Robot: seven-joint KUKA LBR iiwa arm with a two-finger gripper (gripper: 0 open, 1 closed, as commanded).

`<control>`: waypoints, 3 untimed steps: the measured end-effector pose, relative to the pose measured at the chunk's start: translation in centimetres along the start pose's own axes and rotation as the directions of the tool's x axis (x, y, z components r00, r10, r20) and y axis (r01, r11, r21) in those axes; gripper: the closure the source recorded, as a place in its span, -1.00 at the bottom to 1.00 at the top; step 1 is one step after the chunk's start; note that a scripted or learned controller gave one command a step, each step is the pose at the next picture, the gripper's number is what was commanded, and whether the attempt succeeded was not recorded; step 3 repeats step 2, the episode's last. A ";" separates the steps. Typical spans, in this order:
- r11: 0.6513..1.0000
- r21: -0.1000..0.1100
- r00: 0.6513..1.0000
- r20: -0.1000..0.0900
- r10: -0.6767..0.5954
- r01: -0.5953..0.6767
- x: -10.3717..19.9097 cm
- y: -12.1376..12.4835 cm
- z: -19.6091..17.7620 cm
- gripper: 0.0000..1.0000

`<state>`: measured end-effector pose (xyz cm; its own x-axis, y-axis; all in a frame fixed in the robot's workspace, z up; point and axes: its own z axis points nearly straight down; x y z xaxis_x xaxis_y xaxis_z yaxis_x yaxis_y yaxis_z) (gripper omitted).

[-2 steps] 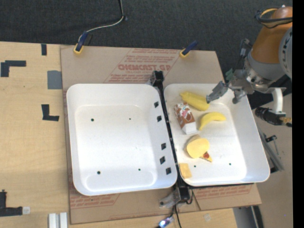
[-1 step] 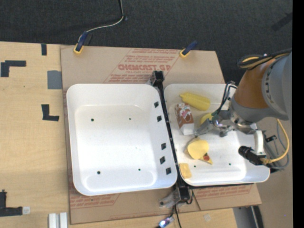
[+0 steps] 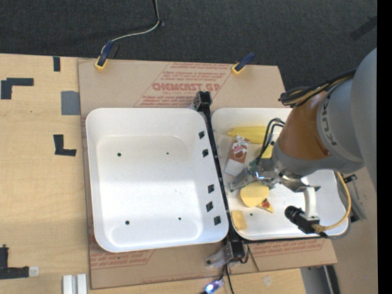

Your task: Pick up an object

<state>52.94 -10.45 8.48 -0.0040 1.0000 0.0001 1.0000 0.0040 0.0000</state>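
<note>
A: How many bins are on the bench?

B: Two shallow white ones, side by side on a brown cardboard sheet. The left bin and the right bin meet at a black divider.

A: And the objects?

B: All in the right bin. I count one long yellow piece near its far wall, one small red-and-white packet just below that, one pale yellow wedge with a red tip, and one small tan block by the near corner.

A: Which way does the long yellow piece lie?

B: Its long axis runs left to right, roughly along the far wall. The wedge points its red tip toward the near right.

A: The gripper?

B: Low over the bin, between the packet and the wedge. Whether the jaws are parted or closed I cannot tell.
</note>
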 end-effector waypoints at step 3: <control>1.000 -0.009 1.000 -0.004 -0.010 0.010 10.8 3.0 -10.5 1.00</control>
